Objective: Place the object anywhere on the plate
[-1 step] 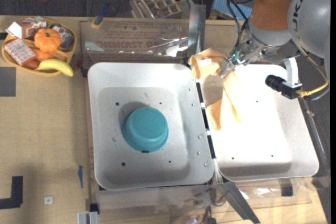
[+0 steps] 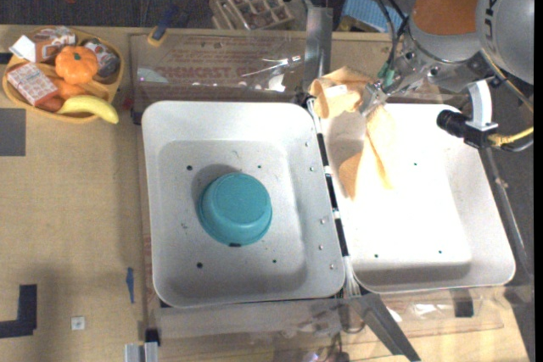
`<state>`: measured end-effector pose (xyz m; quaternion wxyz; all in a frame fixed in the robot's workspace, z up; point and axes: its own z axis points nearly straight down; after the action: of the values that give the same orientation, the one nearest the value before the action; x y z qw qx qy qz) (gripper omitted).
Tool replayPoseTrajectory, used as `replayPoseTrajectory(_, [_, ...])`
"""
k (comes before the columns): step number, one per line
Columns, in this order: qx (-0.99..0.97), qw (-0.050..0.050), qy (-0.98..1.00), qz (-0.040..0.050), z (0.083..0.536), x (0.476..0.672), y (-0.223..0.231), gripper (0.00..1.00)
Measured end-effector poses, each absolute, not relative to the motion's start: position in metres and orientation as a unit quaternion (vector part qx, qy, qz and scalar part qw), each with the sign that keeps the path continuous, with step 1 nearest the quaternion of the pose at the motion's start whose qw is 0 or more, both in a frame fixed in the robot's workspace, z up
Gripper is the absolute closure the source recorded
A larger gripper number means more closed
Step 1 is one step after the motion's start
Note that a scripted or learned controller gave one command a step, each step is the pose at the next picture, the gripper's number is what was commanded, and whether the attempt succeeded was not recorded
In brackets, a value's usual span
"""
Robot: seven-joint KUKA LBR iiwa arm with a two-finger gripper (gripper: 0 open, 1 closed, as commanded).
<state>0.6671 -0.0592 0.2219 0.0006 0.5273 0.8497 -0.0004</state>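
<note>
Two white bins sit side by side on the tabletop [image 2: 68, 208]. In the left bin [image 2: 170, 140] a teal plate [image 2: 236, 208] rests a little near of the middle, looking like an upturned dish. The hand [image 2: 379, 91] hangs over the far left corner of the right bin [image 2: 441, 225], and a pale yellow cloth [image 2: 366, 150] is pinched between its fingers. The cloth hangs down from the hand in a long fold, its lower end reaching toward the floor of the right bin, while another part is bunched over the far rim between the two bins. The cloth is well apart from the plate. At the far left of the tabletop stands a basket [image 2: 17, 85] with a small pumpkin [image 2: 76, 64] and a banana [image 2: 89, 106].
</note>
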Motion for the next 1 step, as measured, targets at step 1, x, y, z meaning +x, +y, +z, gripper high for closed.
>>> replayPoseTrajectory(1, [0.347, -0.001, 0.938, -0.0001, 0.2296, 0.6593, -0.0068, 1.0])
